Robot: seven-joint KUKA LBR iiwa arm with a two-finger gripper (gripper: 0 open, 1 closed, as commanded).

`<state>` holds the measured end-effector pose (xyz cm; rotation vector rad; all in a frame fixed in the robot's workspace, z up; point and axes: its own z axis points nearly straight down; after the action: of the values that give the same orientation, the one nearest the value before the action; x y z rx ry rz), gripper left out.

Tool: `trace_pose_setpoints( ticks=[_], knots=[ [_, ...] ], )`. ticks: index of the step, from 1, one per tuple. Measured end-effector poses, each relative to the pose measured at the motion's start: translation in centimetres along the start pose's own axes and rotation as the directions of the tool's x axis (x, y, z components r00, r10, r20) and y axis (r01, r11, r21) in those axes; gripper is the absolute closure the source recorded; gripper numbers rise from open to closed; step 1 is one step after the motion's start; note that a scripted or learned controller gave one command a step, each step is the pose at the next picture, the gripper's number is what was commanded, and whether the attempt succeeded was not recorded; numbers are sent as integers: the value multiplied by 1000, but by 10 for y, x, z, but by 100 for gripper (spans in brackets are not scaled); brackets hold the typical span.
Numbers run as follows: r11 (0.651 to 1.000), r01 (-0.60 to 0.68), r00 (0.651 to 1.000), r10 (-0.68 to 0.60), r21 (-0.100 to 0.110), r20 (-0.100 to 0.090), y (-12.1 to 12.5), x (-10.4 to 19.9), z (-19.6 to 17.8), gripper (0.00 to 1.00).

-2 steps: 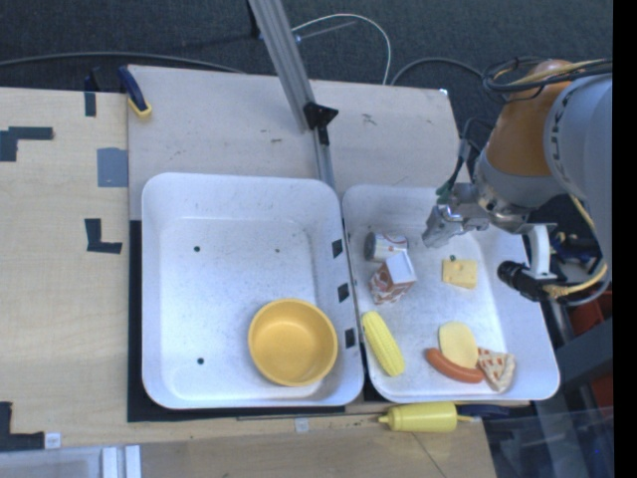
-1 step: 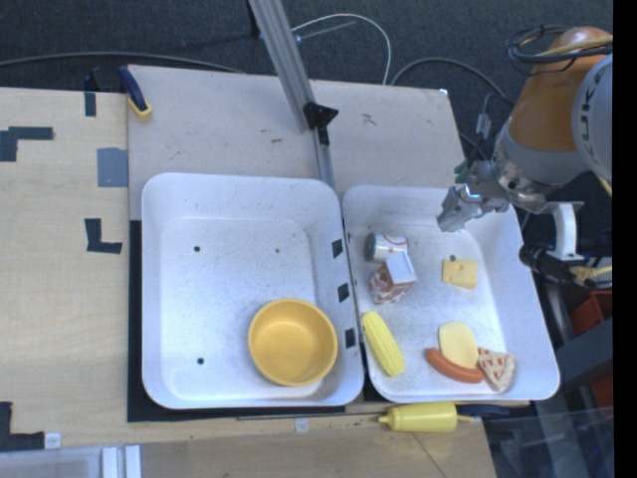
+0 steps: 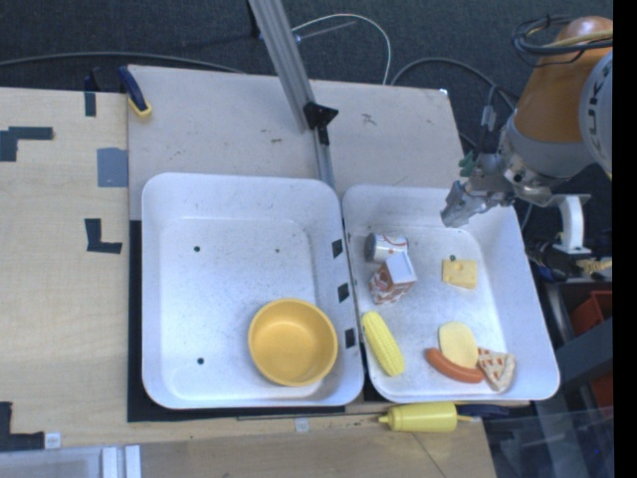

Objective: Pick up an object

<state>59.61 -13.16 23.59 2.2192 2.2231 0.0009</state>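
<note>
My gripper (image 3: pixel 460 210) hangs over the back right part of the right bin (image 3: pixel 518 267), above bare bin floor, with nothing seen between its fingers. Below it in that bin lie a small red-and-white carton with a grey can end (image 3: pixel 390 265), a yellow cheese square (image 3: pixel 460 273), a corn cob (image 3: pixel 383 343), a yellow slice (image 3: pixel 459 345), a red sausage (image 3: pixel 454 366) and a waffle wedge (image 3: pixel 496 368). A yellow bowl (image 3: pixel 292 341) sits in the left bin (image 3: pixel 179 267) at its front right.
A grey metal pole (image 3: pixel 289 58) slants down to the seam between the bins. A yellow mustard bottle (image 3: pixel 423 418) lies on the bench in front of the right bin. A blue-and-yellow clamp (image 3: pixel 134 92) sits at the back left. Cables run behind the bench.
</note>
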Motion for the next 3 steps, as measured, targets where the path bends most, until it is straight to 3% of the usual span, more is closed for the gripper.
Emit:
trace_pose_setpoints(
  ticks=[1, 3],
  knots=[
    [1000, 5, 1000, -5, 3, -1, 6, 59, 9, 100],
    [1000, 6, 1000, -6, 2, -2, 43, 167, 7, 100]
  ],
)
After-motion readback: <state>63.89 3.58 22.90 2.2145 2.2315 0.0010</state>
